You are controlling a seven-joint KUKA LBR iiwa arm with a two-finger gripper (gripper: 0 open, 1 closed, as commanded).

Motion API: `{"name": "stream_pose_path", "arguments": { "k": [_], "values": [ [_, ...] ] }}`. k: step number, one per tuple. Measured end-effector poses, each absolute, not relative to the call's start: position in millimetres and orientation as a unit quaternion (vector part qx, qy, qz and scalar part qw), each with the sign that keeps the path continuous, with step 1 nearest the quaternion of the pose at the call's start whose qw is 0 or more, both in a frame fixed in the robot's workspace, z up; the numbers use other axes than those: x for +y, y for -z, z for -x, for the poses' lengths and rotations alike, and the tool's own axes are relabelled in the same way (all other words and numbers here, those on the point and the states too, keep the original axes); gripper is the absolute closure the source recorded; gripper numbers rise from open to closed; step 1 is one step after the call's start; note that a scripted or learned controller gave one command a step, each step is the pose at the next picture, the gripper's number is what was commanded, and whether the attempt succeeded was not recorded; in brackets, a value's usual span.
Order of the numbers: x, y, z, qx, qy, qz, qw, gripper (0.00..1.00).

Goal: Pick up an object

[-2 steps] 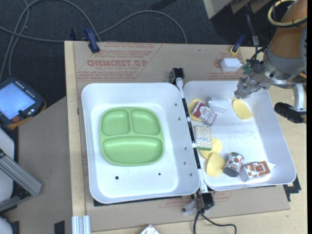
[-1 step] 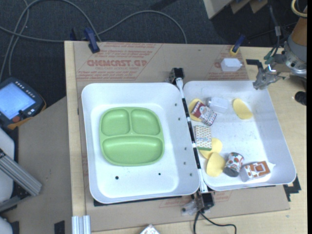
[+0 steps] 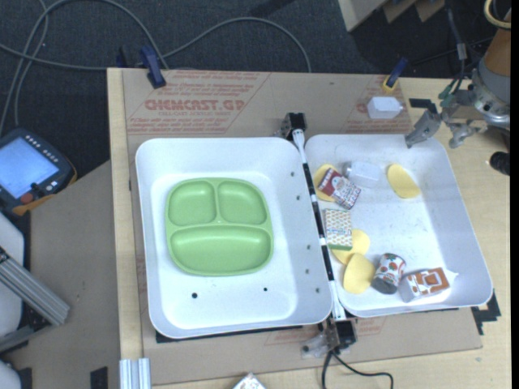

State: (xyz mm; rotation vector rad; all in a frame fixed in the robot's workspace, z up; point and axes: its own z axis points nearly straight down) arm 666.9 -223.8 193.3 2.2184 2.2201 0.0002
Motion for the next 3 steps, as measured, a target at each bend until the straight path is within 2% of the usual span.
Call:
{"name": "stream_pose_path", "arguments": {
  "k": [1, 2, 3],
  "values": [
    [-222.8, -116.4, -646.9, 0.708, 0.0003, -0.707, -0.001, 0.00],
    [-198.3, -93.5, -651.9, 0.707, -0.0001, -0.707, 0.001, 0.00],
    [-211.4, -85.0, -644.6, 0.708, 0.0001, -0.707, -0.001, 0.00]
  ]
}}
